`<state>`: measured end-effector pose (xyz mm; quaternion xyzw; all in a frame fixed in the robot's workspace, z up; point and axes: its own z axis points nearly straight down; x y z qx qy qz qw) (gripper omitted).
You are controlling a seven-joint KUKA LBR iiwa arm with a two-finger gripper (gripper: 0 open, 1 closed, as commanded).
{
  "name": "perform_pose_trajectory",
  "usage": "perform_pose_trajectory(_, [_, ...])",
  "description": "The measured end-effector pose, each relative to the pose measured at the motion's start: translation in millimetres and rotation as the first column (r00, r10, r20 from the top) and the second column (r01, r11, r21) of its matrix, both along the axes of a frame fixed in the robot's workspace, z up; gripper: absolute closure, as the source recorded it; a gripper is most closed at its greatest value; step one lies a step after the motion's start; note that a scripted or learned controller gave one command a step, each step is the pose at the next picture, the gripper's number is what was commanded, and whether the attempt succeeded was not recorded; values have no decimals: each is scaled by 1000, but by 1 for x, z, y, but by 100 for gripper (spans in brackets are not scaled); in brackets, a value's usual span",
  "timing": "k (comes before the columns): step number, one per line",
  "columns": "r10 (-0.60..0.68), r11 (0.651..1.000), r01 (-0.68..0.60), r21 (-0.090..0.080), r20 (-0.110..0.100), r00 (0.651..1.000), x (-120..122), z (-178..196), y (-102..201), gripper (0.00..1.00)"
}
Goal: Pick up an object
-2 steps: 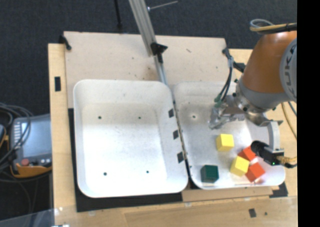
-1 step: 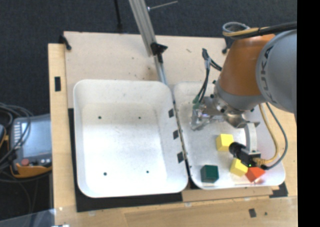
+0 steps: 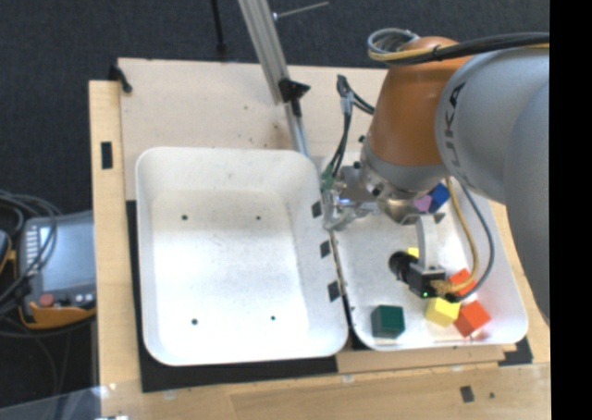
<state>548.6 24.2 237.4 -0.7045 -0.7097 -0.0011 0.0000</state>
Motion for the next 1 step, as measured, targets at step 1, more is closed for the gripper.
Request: perform_pose_trajectory(1, [0, 1000, 0, -1, -1, 1000, 3, -11, 54, 100])
